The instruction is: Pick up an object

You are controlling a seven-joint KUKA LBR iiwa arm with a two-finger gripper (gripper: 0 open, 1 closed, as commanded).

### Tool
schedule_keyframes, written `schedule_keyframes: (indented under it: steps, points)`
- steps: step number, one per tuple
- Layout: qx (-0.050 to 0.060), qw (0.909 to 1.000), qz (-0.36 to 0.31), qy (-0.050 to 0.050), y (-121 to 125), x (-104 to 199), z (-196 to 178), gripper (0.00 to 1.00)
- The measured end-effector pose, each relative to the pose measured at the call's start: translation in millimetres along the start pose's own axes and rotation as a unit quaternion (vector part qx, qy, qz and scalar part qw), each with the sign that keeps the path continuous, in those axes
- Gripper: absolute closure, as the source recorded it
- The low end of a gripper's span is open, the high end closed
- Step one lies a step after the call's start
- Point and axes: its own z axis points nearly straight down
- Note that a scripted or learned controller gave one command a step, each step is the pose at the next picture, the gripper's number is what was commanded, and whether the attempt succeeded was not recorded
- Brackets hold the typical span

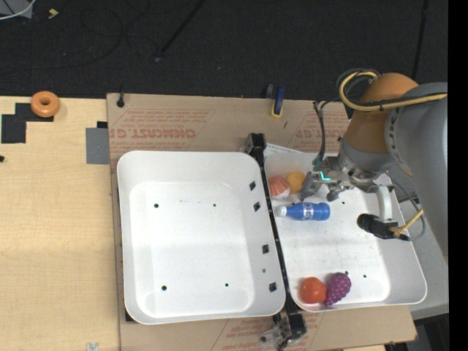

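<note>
Reaching in over the right bin (pixel 409 287), the gripper (pixel 322 186) hangs low above that bin's far left part, and nothing shows between its fingers; whether they stand wide or narrow I cannot tell, since they are dark and small against the wrist. So the task looks to be at its start: the arm is over the objects, but no grasp is made and nothing is lifted, and the closing, the lift and the carry all appear to be left.

The likeliest target is the blue bottle (pixel 306 211), lying on its side just below the gripper, near it but apart, with its pale cap end pointing away toward the divider between the bins. Just beside the gripper on its divider side sits a small yellow-orange object (pixel 295 180), and beyond that, against the bin's wall, a pink-and-white rounded object (pixel 278 188); which of these three the program aims at is a guess. Well apart from the gripper, at the near edge of the same bin, a red tomato-like ball (pixel 312 289) touches a purple bunch of grapes (pixel 338 287).

By count: five objects in the right bin, one of each kind, and two white bins. The left bin (pixel 139 174) lies past the divider from the gripper. Far off on the wooden bench (pixel 51 218) rests one orange ring (pixel 45 104).
</note>
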Motion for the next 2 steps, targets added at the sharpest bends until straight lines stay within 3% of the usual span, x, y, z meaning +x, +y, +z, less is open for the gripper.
schedule_keyframes:
  steps: [1, 2]
  points:
    - [0.0, 1.0, 0.004, 0.0, -42.8, -47.0, 16.5, 0.0]
    - [0.008, 1.0, -0.002, 0.003, 4.3, -22.8, 17.7, 0.0]
